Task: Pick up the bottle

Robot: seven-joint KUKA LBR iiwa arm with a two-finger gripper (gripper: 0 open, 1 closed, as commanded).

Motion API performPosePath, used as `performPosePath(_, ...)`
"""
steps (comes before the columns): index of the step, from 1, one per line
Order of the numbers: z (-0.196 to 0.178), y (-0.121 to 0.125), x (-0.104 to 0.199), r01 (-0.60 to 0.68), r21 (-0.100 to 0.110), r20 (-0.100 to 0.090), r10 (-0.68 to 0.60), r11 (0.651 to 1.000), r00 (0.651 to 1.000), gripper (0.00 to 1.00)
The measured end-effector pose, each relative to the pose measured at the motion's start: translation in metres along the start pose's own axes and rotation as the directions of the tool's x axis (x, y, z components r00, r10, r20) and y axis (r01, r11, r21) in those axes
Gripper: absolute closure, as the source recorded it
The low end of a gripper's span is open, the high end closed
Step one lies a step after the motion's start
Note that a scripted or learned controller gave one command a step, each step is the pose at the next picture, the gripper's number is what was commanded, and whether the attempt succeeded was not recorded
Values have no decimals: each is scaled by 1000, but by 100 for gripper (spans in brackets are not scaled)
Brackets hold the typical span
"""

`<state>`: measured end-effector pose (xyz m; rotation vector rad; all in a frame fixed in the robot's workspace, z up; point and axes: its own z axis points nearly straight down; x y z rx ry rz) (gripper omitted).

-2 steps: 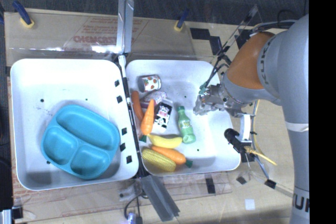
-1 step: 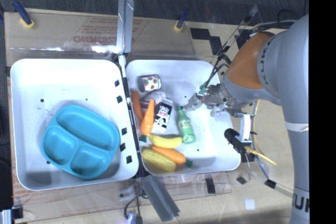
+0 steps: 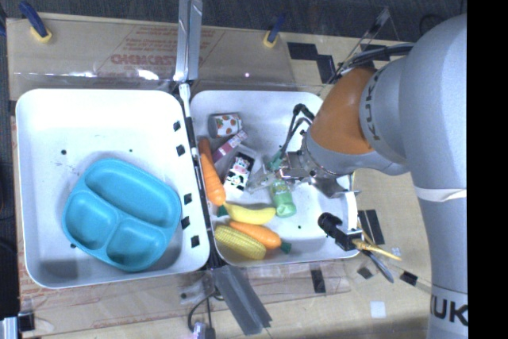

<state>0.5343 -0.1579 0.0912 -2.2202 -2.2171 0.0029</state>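
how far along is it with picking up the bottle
Done: the arm has reached into the right bin, and its tool sits right at the top of the green bottle. In hand: closing in on the bottle; whether it is gripped can't be told here. Left: the lift. The bottle lies on the bin floor beside the banana, with the carrot and corn just below.

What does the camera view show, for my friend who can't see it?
The grey robot arm's hand is down in the right bin, right at a small green bottle among toy food: a banana, corn, two carrots and small boxes. The left bin holds a blue divided plate.
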Motion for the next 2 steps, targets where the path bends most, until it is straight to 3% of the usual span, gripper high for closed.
performPosePath(1,-10,0,0,5,1,0,-5,1000,1000,100)
performPosePath(2,-133,36,35,-74,-2,1,74,997,997,100)
